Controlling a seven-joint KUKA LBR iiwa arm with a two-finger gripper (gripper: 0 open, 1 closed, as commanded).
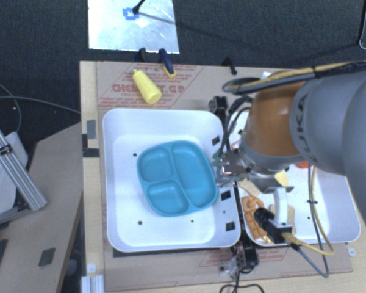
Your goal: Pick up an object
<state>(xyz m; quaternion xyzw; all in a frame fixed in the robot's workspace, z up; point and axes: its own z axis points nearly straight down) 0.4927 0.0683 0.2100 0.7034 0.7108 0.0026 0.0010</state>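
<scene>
Gripper, tucked under the grey wrist, hangs at the wall between the bins; whether it is open or closed cannot be told. Just beside it, a blue three-compartment plastic plate lies flat in the left white bin. The plate is probably light, stiff and slick, and its raised near rim looks the best hold.

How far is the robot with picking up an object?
Done: nothing looks lifted yet; the blue plate lies flat in the left bin. In hand: the arm hangs low over the right bin, and whether it holds anything is hidden. Left: grasping an object and raising it.
</scene>
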